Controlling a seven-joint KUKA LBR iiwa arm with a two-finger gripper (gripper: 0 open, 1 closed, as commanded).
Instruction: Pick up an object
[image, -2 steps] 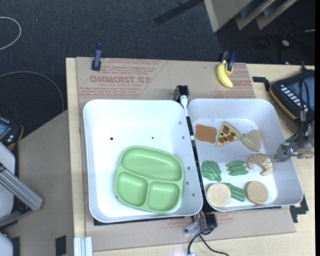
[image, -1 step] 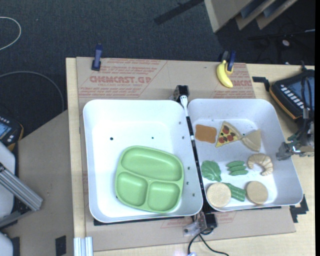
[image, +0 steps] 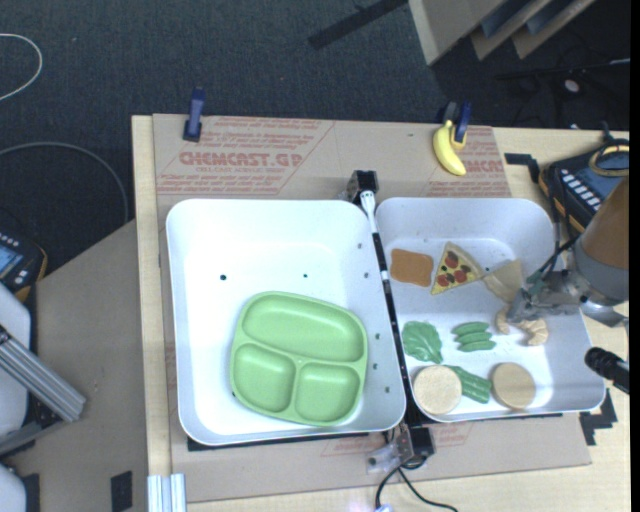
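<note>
Low over the right bin (image: 470, 208), the claw (image: 524, 297) hangs near that bin's right side, at the end of the grey arm (image: 600, 262) that reaches in from the right edge of the view; whether it is wide, narrow or closed on anything cannot be told, since its tip blurs into the items below it. Just beneath and beside it lies a small pale tan piece (image: 528, 326), and a beige wedge-like piece (image: 503, 277) sits just to its left; contact with either is not clear. Further left in the same bin rest a toy pizza slice (image: 455, 268) with red dots and, beside it, a brown bread-like slab (image: 411, 266). Toward the near side of this bin lie a green leafy piece (image: 422, 341), a green pea pod (image: 473, 336), a round pale cracker-like disc (image: 437, 389), another green piece (image: 473, 384) and a tan disc (image: 513, 384). The left bin (image: 200, 300) holds a light green divided tray (image: 298, 356) with three compartments, lying flat. Both bins sit on a cardboard sheet (image: 250, 150) printed with red lettering, and a toy banana (image: 448, 150) rests on that sheet beyond the right bin, next to a blue clamp (image: 461, 118). Another blue clamp (image: 194, 114) grips the sheet's far left edge.
</note>
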